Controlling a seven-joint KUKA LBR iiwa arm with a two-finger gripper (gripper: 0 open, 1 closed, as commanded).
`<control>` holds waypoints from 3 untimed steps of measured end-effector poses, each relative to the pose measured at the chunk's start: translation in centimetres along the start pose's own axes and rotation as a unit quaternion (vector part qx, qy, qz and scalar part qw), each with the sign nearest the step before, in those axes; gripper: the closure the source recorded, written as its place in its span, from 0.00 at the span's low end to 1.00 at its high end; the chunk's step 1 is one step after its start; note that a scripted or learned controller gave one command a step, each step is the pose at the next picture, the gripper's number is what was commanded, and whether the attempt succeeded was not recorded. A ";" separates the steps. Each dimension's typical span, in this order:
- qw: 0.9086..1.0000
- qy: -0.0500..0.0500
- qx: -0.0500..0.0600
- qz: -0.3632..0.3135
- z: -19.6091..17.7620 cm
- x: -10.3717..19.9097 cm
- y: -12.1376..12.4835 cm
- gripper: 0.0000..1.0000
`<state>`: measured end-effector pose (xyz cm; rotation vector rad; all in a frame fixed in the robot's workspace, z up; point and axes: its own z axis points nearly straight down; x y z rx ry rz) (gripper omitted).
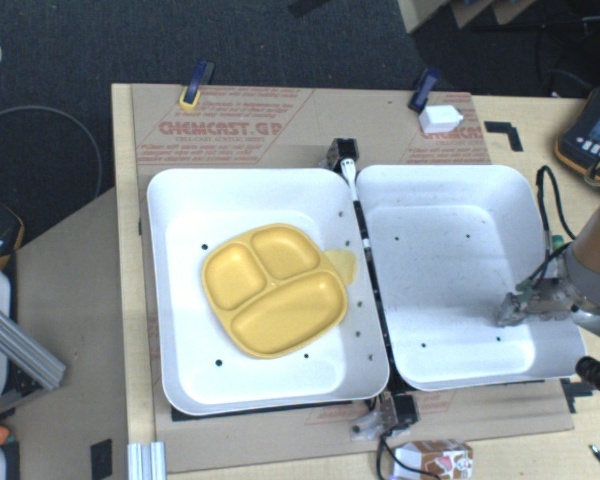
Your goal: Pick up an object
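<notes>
A yellow divided plate (273, 288) with three compartments lies flat in the left bin (180, 208), a little left of that bin's middle. A small pale yellow piece (342, 264) pokes out from under its right edge. My gripper (517, 308) is low in the right bin (450, 198), near its right wall and toward the front. It is far from the plate, across the divide between the bins. The bin floor around the gripper is bare white.
The bins meet along a black seam (365, 258). A white block (440, 119) and blue clamps (195, 83) sit on the cardboard behind the bins. A yellow handheld device (587, 146) lies at the far right. Cables (548, 213) run along the right bin's rim.
</notes>
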<state>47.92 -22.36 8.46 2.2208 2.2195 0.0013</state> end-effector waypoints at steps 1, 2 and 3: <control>1.000 0.000 0.000 0.000 0.0 0.0 0.0 1.00; 1.000 0.000 0.000 0.000 0.0 0.0 0.0 1.00; 1.000 0.000 0.000 0.000 0.0 0.0 0.0 1.00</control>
